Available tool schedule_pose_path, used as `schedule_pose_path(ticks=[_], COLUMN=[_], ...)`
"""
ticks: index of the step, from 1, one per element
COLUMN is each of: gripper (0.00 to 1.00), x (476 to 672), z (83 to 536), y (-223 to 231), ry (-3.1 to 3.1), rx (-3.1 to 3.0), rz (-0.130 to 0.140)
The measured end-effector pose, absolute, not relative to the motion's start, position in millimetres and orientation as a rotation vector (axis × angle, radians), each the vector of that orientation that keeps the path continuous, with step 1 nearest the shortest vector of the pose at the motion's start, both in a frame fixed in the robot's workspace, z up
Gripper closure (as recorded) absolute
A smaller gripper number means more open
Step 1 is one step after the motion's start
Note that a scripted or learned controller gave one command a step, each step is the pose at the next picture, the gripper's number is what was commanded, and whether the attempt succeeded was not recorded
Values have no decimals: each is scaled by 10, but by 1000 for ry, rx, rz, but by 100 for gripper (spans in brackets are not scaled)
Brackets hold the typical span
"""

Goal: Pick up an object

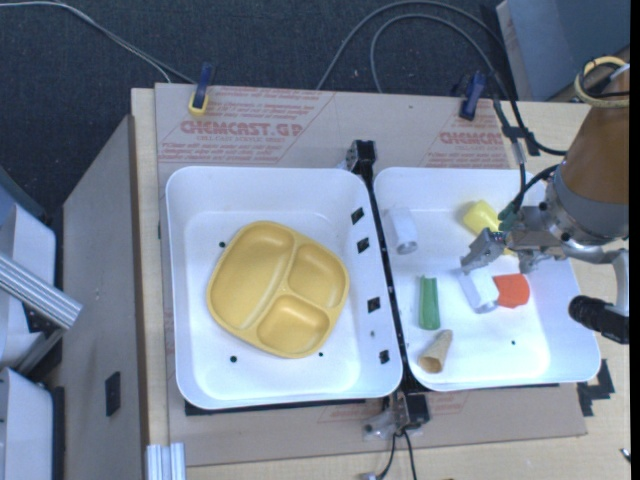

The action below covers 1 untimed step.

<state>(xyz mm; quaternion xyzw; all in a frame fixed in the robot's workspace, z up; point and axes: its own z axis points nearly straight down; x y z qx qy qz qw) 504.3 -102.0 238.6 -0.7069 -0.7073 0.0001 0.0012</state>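
1. The gripper is hanging low inside the right bin, reaching in from the arm's side. Its grey fingers are showing above the bin floor, but whether they are spread or closed I cannot tell, and nothing is visibly sitting between them.
2. The likeliest object to be picked, the orange block, is lying just beside the gripper, on its near-camera side, touching or nearly touching a small white piece at its left.
3. A yellow object is sitting just beyond the gripper, toward the far wall, partly tucked behind the arm's cabling.
4. Farther from the gripper, toward the divider, a white cylinder, a green stick and a tan cone are lying loose and apart from one another, which is leaving room for fingers to come down around each.
5. The left bin is carrying a yellow divided tray, lying flat, well away from the gripper and probably serving as a drop-off place.
6. Judging from this, the grasp is not yet made.
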Motion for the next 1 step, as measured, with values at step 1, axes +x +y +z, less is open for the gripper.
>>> schedule_pose_path(ticks=[1], gripper=[100], x=[5051], z=[2497], y=[-1017], ry=[-2223], rx=[-2219], rz=[-3])
